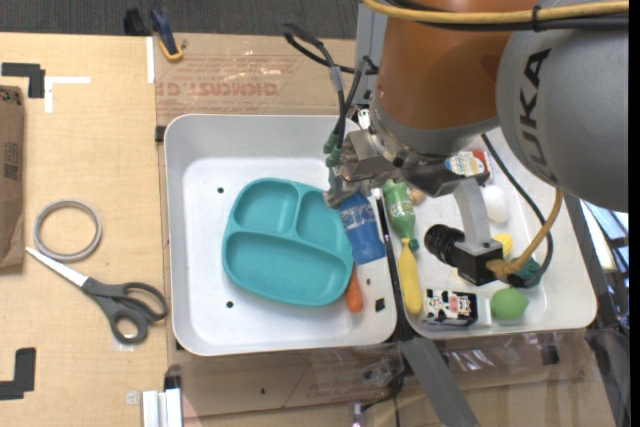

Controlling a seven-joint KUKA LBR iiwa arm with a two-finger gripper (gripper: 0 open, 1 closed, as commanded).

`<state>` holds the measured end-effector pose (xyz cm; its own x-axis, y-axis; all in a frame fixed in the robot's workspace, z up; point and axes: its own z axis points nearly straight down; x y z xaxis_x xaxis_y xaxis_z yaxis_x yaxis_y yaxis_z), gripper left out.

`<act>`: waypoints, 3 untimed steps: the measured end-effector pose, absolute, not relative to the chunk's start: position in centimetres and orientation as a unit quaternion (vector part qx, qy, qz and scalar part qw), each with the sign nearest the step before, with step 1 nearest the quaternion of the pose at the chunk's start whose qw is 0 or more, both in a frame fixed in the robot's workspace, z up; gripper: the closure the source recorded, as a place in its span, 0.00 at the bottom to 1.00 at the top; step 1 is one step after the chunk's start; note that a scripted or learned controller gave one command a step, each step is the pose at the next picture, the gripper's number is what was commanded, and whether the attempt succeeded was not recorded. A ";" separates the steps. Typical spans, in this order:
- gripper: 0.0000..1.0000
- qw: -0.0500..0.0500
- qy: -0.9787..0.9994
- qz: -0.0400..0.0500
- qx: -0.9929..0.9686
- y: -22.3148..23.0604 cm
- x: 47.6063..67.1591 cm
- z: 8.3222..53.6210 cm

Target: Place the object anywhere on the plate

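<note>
— Gripper [345, 177] position?
— It is hanging over the right edge of the teal plate [285, 243], in the left bin [200, 215]. A blue packet [362, 230] is sitting directly beneath it, overlapping the plate's right rim and the divider between the bins.
— Is it clamping the packet?
— Cannot tell; the orange-banded arm [455, 45] is blocking that part.
— What else is lying about?
— An orange carrot-like piece [353, 295] is touching the plate's lower right corner. A green bottle [399, 207], a yellow banana [409, 277] and a green ball [509, 304] are lying in the right bin [570, 310]. Scissors [105, 295] and a tape ring [67, 229] are resting on the bench, well apart from the bins
</note>
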<state>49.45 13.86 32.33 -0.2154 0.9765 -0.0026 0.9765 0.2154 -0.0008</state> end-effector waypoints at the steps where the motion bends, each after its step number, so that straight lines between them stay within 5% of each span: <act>1: 1.00 0.000 0.830 -0.001 0.557 13.5 50.9 42.1; 2: 1.00 0.000 0.880 -0.002 0.475 12.8 48.0 34.3; 3: 1.00 0.000 0.872 -0.001 0.490 9.2 48.5 41.1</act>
